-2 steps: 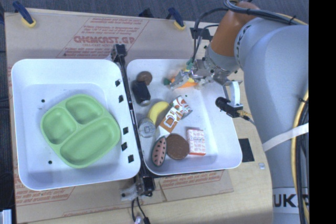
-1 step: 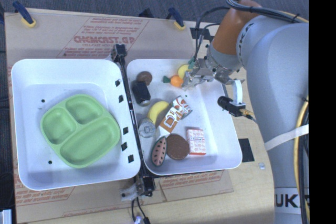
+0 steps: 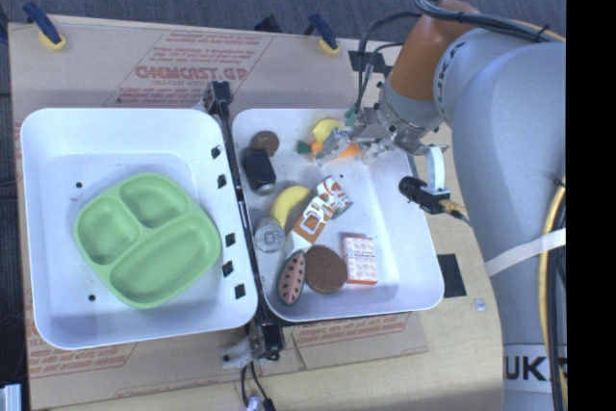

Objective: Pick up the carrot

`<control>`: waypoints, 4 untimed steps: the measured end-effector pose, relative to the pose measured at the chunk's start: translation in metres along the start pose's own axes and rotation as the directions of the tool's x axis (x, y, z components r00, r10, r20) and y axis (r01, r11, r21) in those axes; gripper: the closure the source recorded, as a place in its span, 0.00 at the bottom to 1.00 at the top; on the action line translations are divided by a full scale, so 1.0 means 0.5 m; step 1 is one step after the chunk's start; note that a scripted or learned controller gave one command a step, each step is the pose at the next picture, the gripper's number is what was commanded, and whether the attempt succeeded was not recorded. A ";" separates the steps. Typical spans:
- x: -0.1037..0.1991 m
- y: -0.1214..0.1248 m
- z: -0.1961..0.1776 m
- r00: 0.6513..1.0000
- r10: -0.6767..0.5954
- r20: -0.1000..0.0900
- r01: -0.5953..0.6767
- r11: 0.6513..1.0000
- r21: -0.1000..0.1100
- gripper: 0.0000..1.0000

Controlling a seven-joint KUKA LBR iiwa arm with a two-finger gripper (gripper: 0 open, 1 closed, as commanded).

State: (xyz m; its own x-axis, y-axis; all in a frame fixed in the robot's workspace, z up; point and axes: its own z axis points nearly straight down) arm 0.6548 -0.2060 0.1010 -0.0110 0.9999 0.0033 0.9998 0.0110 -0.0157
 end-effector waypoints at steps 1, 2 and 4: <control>0.010 0.000 0.020 1.000 0.005 0.001 -0.005 1.000 -0.004 0.00; 0.040 0.003 -0.254 1.000 0.004 0.005 -0.004 1.000 -0.019 0.00; 0.002 0.003 0.019 1.000 0.005 0.003 -0.005 1.000 -0.010 0.00</control>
State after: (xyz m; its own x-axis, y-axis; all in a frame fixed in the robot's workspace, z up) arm 0.6562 -0.2049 0.0915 -0.0062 1.0000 0.0006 1.0000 0.0062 -0.0057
